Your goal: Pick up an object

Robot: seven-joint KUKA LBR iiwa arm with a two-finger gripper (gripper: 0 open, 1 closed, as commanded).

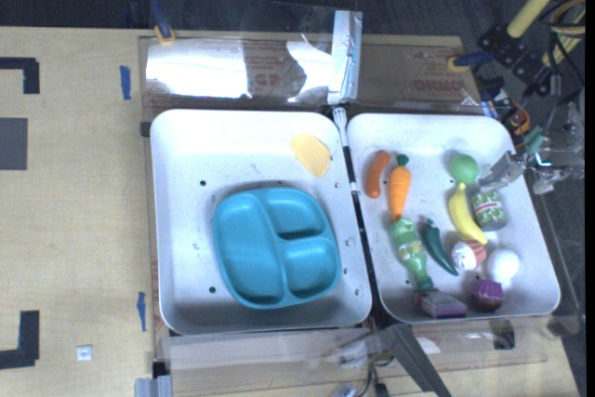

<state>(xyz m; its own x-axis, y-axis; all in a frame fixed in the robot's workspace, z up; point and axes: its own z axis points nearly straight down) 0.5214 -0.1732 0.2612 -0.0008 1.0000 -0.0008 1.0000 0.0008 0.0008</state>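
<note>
**Desk:** What stage does this frame catch?

**Photographer:** The approach, by my reading. The gripper (507, 170) reaches in at the right bin's (544, 242) right edge, its tip low near the green ball (463, 167) and the yellow banana (462, 212). Nothing sits between its fingers, and whether they stand apart or together I cannot tell at this size.

**Desk:** Where is the object to be picked?

**Photographer:** Any toy in the right bin would serve. The nearest candidates are the small patterned piece (490, 208) just under the tip and the banana beside it.

**Desk:** And the next move?

**Photographer:** Likely a short descent over one item, then a clean closure. The toys lie crowded, so it must single one out.

**Desk:** Give me the count.

**Photographer:** Two white bins. In the right: two carrots (399, 186), one banana, one green ball, one green bottle (410, 253), one dark green pepper (436, 246), one white egg (504, 266), one purple piece (486, 294), plus a few small items too blurred to name. In the left bin (181, 200): one blue divided tray (276, 245) and one yellow piece (312, 153).
</note>
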